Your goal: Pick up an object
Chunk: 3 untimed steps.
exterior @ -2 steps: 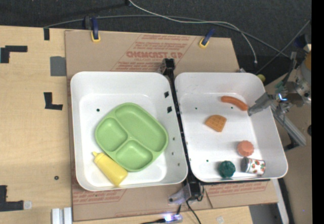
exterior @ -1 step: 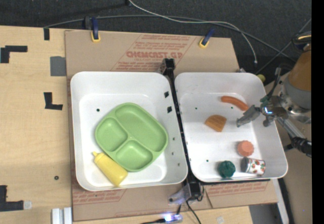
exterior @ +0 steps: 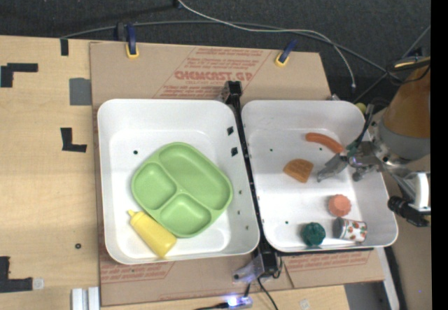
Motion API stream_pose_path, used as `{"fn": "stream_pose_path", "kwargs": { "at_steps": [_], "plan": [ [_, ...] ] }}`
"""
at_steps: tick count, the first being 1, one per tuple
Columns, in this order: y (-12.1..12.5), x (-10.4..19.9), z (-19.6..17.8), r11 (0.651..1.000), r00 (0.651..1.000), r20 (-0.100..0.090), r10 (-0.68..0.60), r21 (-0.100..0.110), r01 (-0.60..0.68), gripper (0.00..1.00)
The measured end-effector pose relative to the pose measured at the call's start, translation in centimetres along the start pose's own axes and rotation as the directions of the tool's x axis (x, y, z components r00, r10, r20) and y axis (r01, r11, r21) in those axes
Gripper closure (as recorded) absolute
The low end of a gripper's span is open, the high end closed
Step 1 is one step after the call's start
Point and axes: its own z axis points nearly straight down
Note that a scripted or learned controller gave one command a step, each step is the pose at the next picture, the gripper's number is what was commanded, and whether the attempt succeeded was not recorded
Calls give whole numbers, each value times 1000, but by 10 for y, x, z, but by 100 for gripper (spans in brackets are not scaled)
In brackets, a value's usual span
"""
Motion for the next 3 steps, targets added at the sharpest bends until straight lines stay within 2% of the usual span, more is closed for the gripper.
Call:
{"fn": "stream_pose_path", "kwargs": {
  "at_steps": [1, 2, 3],
  "plan": [
    [0, 0, 52, 1000, 1000, 2, 0, -4, 0, 0],
    [2, 0, 38, 1000, 1000, 5, 0, -9, 0, 100],
    [2, -1, -25, 1000, 1000, 2, -1, -9, 1, 100]
  ]
}}
